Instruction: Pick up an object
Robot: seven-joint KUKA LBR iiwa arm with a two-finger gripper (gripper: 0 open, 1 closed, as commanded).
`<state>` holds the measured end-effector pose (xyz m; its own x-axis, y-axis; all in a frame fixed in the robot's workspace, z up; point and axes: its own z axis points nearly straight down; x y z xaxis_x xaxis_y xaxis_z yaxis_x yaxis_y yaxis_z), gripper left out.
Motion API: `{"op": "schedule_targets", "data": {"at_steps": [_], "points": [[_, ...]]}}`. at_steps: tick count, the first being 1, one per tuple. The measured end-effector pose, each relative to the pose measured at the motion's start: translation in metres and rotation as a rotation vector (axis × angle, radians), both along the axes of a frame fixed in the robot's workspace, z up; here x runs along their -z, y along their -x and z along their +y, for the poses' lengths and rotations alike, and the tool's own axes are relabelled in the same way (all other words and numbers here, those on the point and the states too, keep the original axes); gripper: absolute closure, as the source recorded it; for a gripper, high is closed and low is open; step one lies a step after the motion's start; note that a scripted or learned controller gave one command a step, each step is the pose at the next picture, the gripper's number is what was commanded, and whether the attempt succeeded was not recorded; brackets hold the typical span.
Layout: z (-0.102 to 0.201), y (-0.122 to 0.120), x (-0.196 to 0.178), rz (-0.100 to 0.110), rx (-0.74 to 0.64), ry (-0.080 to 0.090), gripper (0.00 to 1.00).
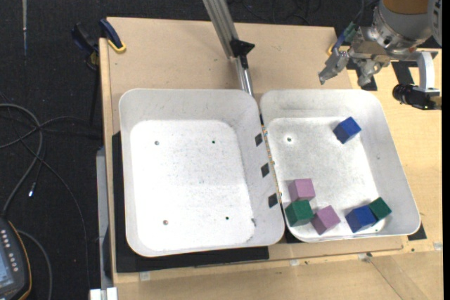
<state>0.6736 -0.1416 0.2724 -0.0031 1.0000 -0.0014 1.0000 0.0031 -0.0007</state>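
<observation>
Gripper (349, 72) open with nothing between its fingers, I see it above the right bin's (394, 151) far rim, blue cube (346, 130) nearby.

Even, fairly bright light from overhead falls on the two shallow white plastic bins (190, 172), which look nearly washed out, their speckled floors showing little shadow. The dark carpeted floor (49, 144) toward nine o'clock stays dim and grainy. Focus is moderately sharp throughout, with slight softness and coarse pixel noise, and faint shadows under the small coloured cubes (330, 211) toward five o'clock.
</observation>
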Motion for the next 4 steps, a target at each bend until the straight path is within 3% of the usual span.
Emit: {"op": "schedule_targets", "data": {"at_steps": [1, 2, 3, 4], "points": [[-0.078, -0.006, 0.176, 0.010, 0.006, -0.007, 0.00], [-0.047, 0.021, 0.175, -0.003, 0.001, 0.000, 0.00], [-0.040, 0.050, 0.177, 0.001, 0.005, -0.001, 0.00], [-0.018, 0.041, 0.175, -0.003, -0.001, -0.001, 0.00]]}}
